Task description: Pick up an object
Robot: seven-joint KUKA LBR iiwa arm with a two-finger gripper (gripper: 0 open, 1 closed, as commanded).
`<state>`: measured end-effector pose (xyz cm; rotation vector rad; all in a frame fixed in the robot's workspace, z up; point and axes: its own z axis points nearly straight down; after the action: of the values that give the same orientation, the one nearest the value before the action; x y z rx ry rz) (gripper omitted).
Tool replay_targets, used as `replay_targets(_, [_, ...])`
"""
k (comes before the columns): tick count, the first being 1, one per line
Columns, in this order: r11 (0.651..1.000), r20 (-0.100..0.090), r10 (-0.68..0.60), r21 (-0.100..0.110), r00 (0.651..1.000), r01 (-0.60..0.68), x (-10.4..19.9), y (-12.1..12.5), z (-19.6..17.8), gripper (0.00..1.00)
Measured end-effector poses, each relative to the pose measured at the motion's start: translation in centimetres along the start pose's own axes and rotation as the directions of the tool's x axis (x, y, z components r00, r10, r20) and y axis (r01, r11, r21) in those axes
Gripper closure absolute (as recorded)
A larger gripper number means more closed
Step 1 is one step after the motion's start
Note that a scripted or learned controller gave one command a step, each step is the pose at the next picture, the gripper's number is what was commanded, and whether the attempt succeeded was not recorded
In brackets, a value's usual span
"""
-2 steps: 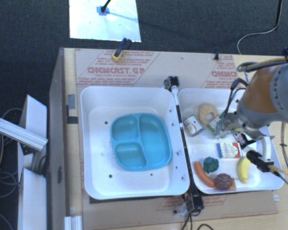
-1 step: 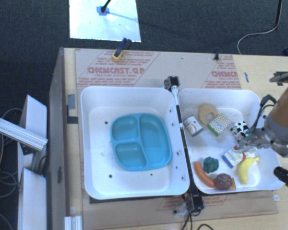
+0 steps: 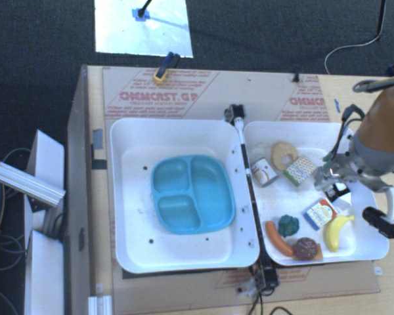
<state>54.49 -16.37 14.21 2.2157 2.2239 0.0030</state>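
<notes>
The right bin point(image 3: 364, 248) is crowded — a bagel point(image 3: 284, 154), small cartons point(image 3: 263, 172), carrot point(image 3: 278, 238), broccoli point(image 3: 288, 225), banana point(image 3: 337, 231) and a reddish piece point(image 3: 306, 248) leave only narrow gaps. Its widest bare floor lies mid-bin, between cartons and broccoli. The end effector point(image 3: 333, 179) and arm fill the right side. In the left bin point(image 3: 134, 195), the blue tray point(image 3: 192, 193) takes the centre — open margins all around it.

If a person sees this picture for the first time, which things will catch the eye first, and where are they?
The blue divided tray stands out most, lying alone in the left white bin. Next come the small toy foods crowded in the right bin: a yellow banana, an orange carrot and a dark green broccoli near its front. The grey and orange arm reaches in from the right, its gripper low over that bin.
</notes>
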Motion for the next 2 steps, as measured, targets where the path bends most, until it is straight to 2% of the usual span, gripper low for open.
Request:
replay_targets(1, [1.0, 0.0, 0.0, 0.0, 1.0, 0.0, 2.5, 3.37, -0.33, 1.0])
replay_targets(2, [1.0, 0.0, 0.0, 0.001, 1.0, 0.0, 2.47, 3.35, -0.32, 0.0])
